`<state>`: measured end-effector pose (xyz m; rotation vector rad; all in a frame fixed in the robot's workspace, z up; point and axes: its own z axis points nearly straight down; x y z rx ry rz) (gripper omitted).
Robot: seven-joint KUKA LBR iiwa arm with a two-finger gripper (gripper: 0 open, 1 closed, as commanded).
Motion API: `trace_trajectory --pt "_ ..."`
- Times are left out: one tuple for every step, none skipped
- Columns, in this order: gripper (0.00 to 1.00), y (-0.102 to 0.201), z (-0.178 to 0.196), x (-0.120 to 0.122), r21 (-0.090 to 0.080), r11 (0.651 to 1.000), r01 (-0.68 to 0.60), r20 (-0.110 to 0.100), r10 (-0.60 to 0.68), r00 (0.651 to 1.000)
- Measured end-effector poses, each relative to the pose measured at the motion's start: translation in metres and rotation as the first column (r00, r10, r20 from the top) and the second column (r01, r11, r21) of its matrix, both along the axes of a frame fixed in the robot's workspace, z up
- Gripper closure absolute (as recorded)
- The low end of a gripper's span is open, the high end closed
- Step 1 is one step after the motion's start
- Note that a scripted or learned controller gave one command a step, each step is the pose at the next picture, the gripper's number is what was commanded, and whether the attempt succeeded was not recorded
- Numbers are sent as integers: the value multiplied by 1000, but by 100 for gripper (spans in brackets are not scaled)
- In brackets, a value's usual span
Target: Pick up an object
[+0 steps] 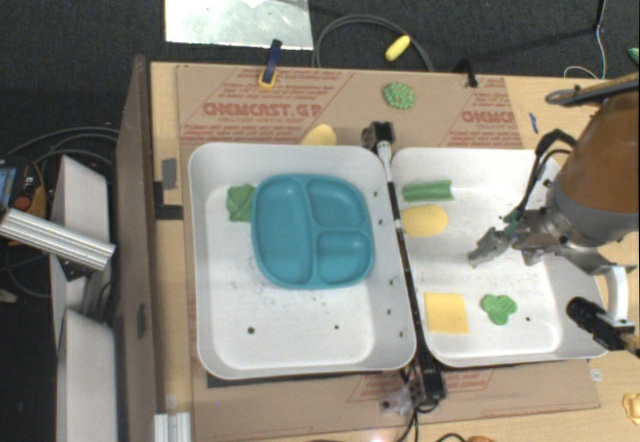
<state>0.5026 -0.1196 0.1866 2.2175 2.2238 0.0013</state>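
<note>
The right bin (540,170) holds a long green piece (427,191) at its back left, with a yellow oval piece (424,221) just in front of it. A flat yellow square (446,312) and a small green broccoli-like piece (498,307) lie near the bin's front. My gripper (487,248) hangs over the middle of the right bin, right of the yellow oval and behind the broccoli piece. I see nothing held in it. In the left bin (215,330) a blue divided plate (312,230) sits beside a green leafy piece (240,202).
On the cardboard behind the bins lie a yellow piece (320,136) and a round green piece (399,95), with another yellow item (398,48) further back. A black clamp (379,138) sits where the bins meet. The arm's body (600,180) covers the right bin's right side.
</note>
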Motion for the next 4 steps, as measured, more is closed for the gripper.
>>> trace_trajectory --pt "0 12 -106 28 0 1000 -3 2 3 1000" --pt "0 2 -101 97 -2 1000 -4 8 4 1000" --pt "0 40 -101 143 1 1000 -7 6 7 1000" --pt "0 34 -102 139 0 1000 1 0 -1 1000"
